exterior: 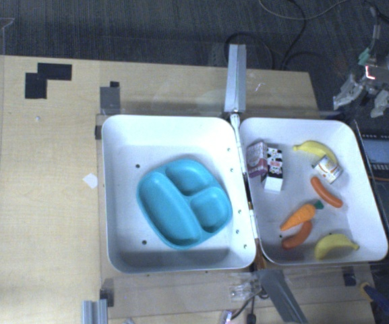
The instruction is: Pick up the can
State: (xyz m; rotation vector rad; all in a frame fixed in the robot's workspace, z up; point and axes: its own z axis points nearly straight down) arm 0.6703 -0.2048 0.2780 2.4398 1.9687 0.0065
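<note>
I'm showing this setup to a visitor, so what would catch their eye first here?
Probably the bright blue divided tray lying alone in the left bin. Next, the clutter in the right bin: two bananas, a carrot, small cartons and the can beside the upper banana. The hand hangs outside the bins, upper right.

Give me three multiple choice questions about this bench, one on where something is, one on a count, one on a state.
1. Where does the can lie?
A. In the right bin, beside a banana
B. On the blue tray
C. On the bench outside the bins

2. How many bananas are in the right bin?
A. One
B. Two
C. Four

3. Where is the end effector relative to the can?
A. Clamped on it
B. Touching its top
C. Apart from it, outside the bins at upper right

Answers: 1 A, it touches the upper banana. 2 B, a second banana lies at the lower edge. 3 C, open bench separates them.
</note>
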